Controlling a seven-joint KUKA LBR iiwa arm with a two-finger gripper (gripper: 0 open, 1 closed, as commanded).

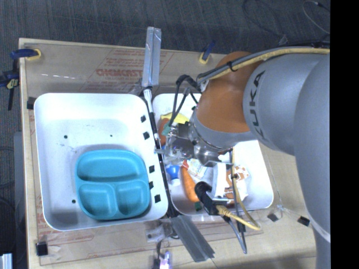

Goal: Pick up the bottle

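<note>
While the arm [280, 105] reached over the right bin [263, 189], the tool [178, 144] sat low among cluttered items near the divider; finger state could not be judged. Bottle could not be picked out with certainty in that clutter. Left bin [56, 122] held a blue divided tray [112, 184].

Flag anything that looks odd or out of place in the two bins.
Nothing looks spilled or broken. The right bin holds a crowded jumble of small items heaped against its left wall, partly hidden under the arm, so picking one out looks awkward. The teal tray lies flat in the left bin.
</note>
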